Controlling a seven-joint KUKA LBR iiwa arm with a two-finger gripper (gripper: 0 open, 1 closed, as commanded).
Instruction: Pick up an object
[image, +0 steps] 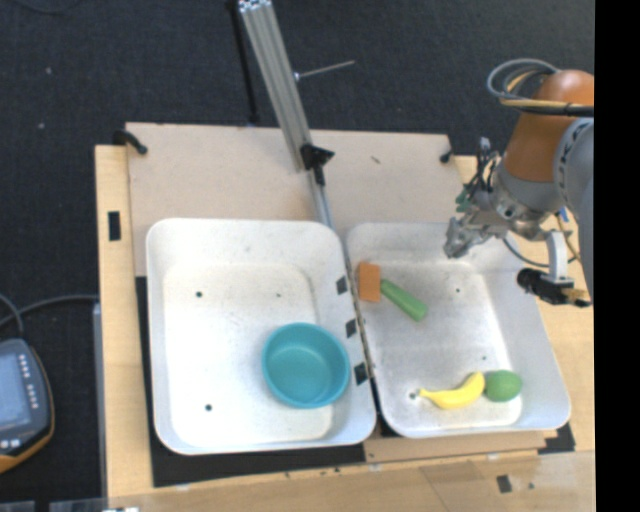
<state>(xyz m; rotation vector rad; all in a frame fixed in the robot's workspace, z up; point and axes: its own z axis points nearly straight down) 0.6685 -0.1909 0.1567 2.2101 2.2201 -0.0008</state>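
The right bin (520, 330) holds an orange block (369, 282) by its left wall, with a green cylinder (403, 300) lying slantwise against it. A yellow banana (453, 392) and a green round fruit (503, 385) rest near the bin's front right corner. My gripper (460, 243) hangs over the right bin's back edge, well behind and to the right of the orange block, with nothing seen in it. A teal bowl (305, 364) sits in the left bin (190, 300) near its front right.
A slanted metal rail (285, 100) runs from the top down to the gap between the bins. The bench's bare wooden board (230, 170) lies behind both bins. A handheld control unit (20, 395) sits at the far left.
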